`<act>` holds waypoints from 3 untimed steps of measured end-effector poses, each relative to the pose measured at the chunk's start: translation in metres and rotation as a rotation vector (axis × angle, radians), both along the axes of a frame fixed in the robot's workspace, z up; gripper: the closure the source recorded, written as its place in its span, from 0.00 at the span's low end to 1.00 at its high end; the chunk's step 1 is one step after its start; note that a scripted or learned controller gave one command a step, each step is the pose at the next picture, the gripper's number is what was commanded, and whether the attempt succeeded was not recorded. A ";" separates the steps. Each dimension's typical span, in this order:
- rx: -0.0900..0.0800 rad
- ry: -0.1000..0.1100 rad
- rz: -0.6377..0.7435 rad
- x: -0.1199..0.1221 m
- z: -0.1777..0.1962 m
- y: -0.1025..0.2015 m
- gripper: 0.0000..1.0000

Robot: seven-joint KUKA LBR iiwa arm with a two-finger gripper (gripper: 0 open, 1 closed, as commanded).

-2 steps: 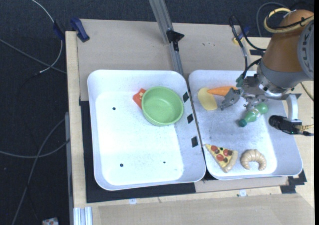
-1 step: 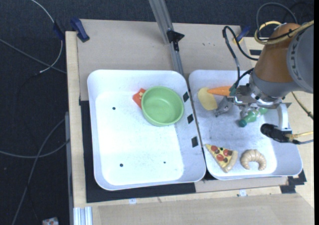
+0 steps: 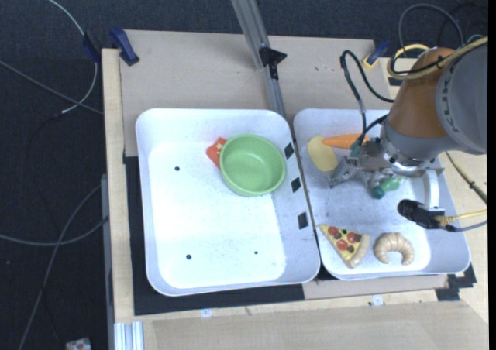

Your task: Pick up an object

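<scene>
My gripper point(image 3: 355, 178) is down in the right bin point(image 3: 449, 259), at its upper middle, under the grey arm with the orange band. Its fingers look spread, with bare bin floor between them, so it stands open and holds nothing. A small teal-green object point(image 3: 383, 187) lies just right of the fingers, touching or nearly touching them. A yellow lemon-like piece point(image 3: 322, 154) and an orange carrot point(image 3: 339, 141) lie just left and above the gripper. A pizza slice point(image 3: 343, 244) and a croissant point(image 3: 394, 248) rest near the bin's front edge.
The left bin point(image 3: 194, 248) holds a green bowl point(image 3: 252, 164) with a red object point(image 3: 215, 151) tucked at its left rim. A black cable connector point(image 3: 415, 213) hangs over the right bin. A metal post point(image 3: 260, 39) rises behind the bins.
</scene>
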State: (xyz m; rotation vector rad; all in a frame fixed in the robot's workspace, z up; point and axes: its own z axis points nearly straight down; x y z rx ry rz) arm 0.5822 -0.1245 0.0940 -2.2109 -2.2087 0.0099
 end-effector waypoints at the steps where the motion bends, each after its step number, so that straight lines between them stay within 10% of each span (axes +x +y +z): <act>1: 0.002 -0.005 0.000 0.002 0.014 0.001 1.00; 3: -0.007 -0.022 0.002 -0.002 0.108 -0.006 1.00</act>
